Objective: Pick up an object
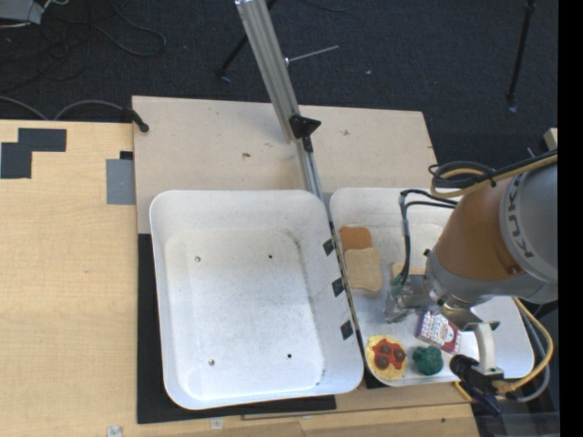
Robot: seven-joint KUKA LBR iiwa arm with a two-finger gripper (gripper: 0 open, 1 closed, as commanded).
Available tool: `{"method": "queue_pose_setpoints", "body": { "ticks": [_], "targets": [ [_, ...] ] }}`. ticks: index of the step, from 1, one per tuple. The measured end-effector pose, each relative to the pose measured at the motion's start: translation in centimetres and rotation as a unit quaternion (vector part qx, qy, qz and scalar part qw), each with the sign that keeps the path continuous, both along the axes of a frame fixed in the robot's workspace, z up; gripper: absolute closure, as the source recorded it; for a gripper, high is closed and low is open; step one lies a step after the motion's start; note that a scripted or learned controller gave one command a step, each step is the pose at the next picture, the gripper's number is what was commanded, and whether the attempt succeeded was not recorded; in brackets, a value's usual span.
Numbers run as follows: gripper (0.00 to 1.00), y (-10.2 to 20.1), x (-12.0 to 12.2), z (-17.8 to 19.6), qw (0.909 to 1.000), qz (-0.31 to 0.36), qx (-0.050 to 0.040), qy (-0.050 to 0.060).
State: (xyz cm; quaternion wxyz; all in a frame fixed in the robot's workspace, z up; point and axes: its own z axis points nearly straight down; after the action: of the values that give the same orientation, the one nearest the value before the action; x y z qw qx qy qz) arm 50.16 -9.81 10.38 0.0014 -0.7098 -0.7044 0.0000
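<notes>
My gripper (397,302) hangs low in the right bin (417,204), near its middle. Left of it lies a tan bread-like slab (364,268), and an orange-brown block (355,238) touches the slab's far end. A purple, red and white packet (439,330) lies just right of the gripper. Near the bin's front edge are a yellow disc with red spots (388,355) and a dark green lump (426,360). The gripper's tip is too small and dark to show whether anything is in it.
The left bin (182,209) stands beside the right one, joined to it by black clips (335,286). A slanted aluminium bar (276,80) rises behind the bins. The arm's orange band (475,244) and cables (455,178) overhang the right bin's right half.
</notes>
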Motion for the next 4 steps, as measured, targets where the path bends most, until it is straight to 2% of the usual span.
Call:
{"method": "queue_pose_setpoints", "body": {
  "ticks": [1, 3, 4],
  "targets": [
    [1.0, 0.4, -0.8, 5.0, 1.0, 0.004, -0.0008, -0.001],
    [1.0, 0.3, -1.1, 14.2, 1.0, 0.004, -0.0011, -0.002],
    [1.0, 6.1, -0.8, 14.6, 1.0, 0.007, 0.0001, 0.0]
  ]
}}
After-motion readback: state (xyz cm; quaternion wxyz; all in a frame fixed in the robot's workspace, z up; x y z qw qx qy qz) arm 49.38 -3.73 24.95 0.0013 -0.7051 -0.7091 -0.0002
